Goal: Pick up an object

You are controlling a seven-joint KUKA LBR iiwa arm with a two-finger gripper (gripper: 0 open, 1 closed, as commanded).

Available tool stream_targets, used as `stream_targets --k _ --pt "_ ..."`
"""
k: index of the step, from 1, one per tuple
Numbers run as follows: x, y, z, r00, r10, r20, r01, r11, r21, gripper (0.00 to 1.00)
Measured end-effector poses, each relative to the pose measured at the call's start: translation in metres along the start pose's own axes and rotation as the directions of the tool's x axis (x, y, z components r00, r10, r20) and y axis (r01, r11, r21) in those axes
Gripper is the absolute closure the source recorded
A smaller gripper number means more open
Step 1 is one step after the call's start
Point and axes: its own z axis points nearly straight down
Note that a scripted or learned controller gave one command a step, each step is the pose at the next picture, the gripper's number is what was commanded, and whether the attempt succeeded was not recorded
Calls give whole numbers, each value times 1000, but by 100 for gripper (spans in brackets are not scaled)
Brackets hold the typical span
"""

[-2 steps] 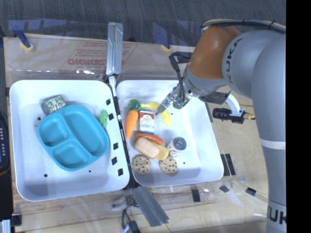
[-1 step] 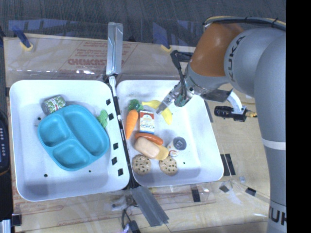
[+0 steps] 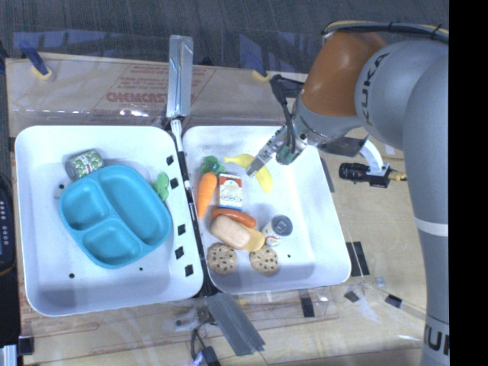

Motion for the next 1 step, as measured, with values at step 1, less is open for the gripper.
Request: stream_targets --k 1 --pt "-1 1 -11 1000 -4 3 4 1000 -2 100"
